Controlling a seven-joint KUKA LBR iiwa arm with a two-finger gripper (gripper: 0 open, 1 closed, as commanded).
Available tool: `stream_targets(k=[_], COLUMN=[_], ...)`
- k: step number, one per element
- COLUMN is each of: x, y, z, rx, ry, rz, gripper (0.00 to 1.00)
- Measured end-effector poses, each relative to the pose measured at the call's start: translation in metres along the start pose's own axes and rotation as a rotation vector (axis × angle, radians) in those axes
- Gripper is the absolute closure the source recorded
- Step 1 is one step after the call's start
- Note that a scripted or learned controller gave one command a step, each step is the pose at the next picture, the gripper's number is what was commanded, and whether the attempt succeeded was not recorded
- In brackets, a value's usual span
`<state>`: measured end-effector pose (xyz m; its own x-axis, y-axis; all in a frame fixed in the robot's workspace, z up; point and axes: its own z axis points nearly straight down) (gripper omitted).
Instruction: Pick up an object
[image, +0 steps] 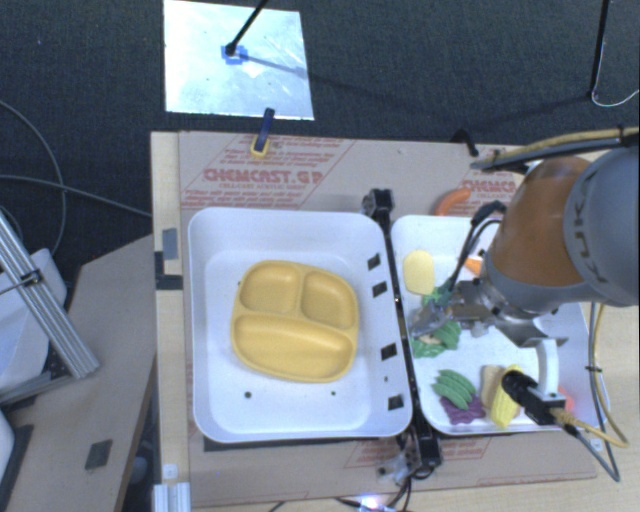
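Two white bins abut on tabletop (250, 165). Hand (432, 318) low in right bin (420, 235), near dividing edge, over green toy (440, 338); finger state indeterminable. Yellow tray (295, 320) centred in left bin (215, 300), margins open.

Two bins side by side, centre frame. Left bin (215, 300): divided tray (295, 320) in its middle. Right bin (420, 235): toy foods; lemon (419, 271) upper left, pea pod (455, 383) and corn (503, 405) lower centre. Arm (560, 235) overhangs right bin from frame right.
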<state>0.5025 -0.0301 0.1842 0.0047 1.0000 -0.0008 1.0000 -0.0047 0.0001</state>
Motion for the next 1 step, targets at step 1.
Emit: stream_targets(k=[1], x=[-0.0563], y=[0.0568], z=[0.0559], rx=[-0.002], ry=[-0.002], rz=[-0.002], gripper=[0.0])
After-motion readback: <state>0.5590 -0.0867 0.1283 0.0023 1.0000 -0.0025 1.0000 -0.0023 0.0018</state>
